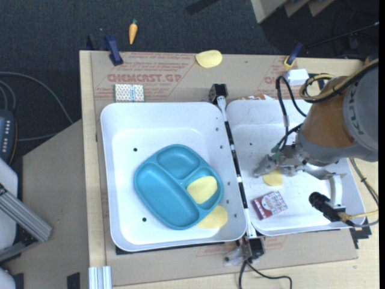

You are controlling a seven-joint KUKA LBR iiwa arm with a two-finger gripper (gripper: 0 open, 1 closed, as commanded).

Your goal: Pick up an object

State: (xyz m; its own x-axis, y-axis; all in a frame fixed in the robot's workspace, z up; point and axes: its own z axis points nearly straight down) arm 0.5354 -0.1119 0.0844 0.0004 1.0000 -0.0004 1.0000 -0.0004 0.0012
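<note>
bench (150, 71) of pale board carries everything, with red lettering across its far part. arm (352, 122) comes in from the right, grey with an orange band, and its bulk hides the right side of the right bin; its upper part is cut off by the frame edge. left bin (120, 131) is white and shallow, and the right bin (252, 116) sits just beside it, the two joined along a dark clamp strip. tray (171, 185) is blue, divided into compartments, and lies slanted in the left bin, its long axis running from upper right to lower left. one yellow piece (203, 188) rests in the tray's right compartment; another yellow piece, the lower piece (213, 217), lies just beside the tray's near edge, partly tucked under it. gripper (269, 166) hangs low in the right bin, pointing left and down; i cannot tell whether its fingers are apart or together, since they blur into grey metal. yellow chip (274, 178) lies on the bin floor right under the gripper tip, its top edge hidden, long axis roughly left to right. packet (269, 205) is red and white, flat, near the chip, tilted slightly. on the far bench sit a yellow disc (209, 58), a patterned pad (129, 92) and a blue clip (112, 50). small carrot (133, 32) lies on the dark floor beyond.
</note>
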